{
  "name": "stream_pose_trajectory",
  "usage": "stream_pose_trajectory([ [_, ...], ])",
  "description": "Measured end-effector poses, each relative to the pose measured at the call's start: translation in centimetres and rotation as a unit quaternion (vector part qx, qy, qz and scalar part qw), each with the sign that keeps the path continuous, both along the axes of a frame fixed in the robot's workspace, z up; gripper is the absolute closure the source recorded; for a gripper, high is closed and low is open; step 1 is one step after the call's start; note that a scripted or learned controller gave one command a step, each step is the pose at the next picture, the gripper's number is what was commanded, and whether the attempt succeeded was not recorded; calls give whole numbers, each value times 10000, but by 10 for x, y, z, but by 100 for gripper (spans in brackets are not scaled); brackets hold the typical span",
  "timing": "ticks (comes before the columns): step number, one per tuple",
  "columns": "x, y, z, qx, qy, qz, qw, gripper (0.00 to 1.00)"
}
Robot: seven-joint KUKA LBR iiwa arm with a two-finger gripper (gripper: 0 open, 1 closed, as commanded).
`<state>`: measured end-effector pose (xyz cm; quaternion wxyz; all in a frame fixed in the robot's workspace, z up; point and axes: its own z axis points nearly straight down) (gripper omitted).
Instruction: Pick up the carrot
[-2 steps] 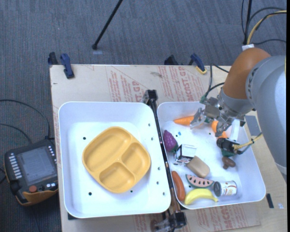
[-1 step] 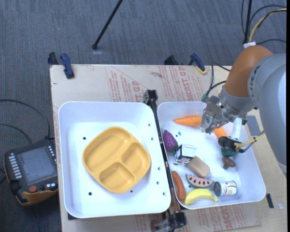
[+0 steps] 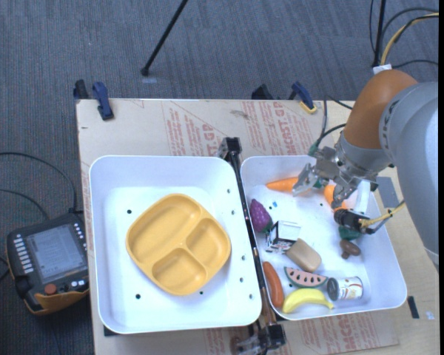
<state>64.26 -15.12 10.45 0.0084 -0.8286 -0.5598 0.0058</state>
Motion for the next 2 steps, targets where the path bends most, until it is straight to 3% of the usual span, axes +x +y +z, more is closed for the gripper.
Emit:
stream_pose_trajectory([
  [1,0,0,10,14,17,4,10000,100],
  [2,0,0,9,12,21,7,10000,0],
])
